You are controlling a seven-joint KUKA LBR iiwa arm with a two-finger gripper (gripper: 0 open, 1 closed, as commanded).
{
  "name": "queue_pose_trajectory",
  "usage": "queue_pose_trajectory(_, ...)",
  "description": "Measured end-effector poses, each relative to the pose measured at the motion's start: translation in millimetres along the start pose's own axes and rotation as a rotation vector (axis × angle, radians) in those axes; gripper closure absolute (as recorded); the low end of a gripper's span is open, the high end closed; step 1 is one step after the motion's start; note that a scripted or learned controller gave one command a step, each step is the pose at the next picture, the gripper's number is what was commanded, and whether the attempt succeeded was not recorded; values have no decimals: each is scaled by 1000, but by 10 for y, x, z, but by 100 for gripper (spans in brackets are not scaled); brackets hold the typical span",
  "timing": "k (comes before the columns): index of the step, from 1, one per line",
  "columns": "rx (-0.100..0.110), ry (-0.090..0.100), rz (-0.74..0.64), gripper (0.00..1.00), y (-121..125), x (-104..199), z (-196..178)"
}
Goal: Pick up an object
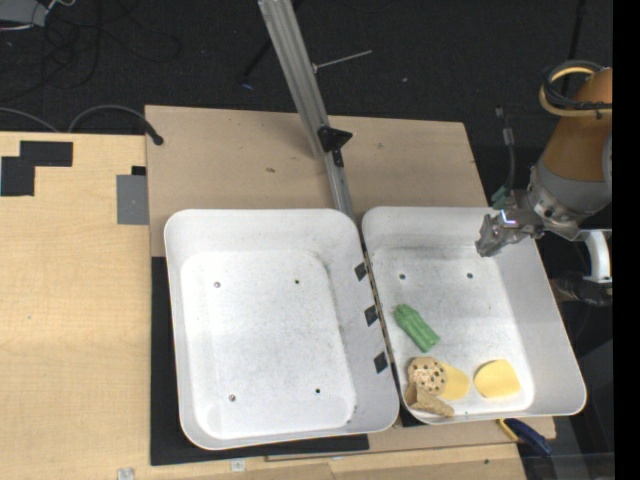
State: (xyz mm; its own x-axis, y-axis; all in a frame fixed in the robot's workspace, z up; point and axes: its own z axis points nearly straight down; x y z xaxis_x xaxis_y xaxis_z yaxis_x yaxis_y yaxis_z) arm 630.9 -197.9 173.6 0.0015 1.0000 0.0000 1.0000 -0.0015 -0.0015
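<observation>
Near edge of the right bin: three things clustered at the near end. Yellow round piece nearest the right wall, speckled cookie-like piece w/ a pale yellow bit touching it at the near-left corner, tan scrap just below that. Bit farther in, green oblong obj lies alone, tilted, close to the divider betw bins. Left bin sits alongside, no candidates in it.

Far end: gripper hovers over the right bin's far-right corner, well apart from all objs. Nothing betw its tips; can't tell if open or closed, too small/blurred.

Step in hand, my read: approach, pick not begun. Best target prob the green obj: isolated, clear room both sides. Align jaws across its short axis, come straight down. Cookie cluster risky, pieces touch, could grab two or push them into the wall. Yellow piece ok as a 2nd choice but near the rim.
</observation>
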Motion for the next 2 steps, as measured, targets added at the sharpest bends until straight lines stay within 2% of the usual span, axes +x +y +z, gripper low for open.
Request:
queue_pose_trajectory(1,-5,-1,-3,100,8,-8,-461)
queue_pose_trajectory(2,1,2,-5,100,-136,424,-553)
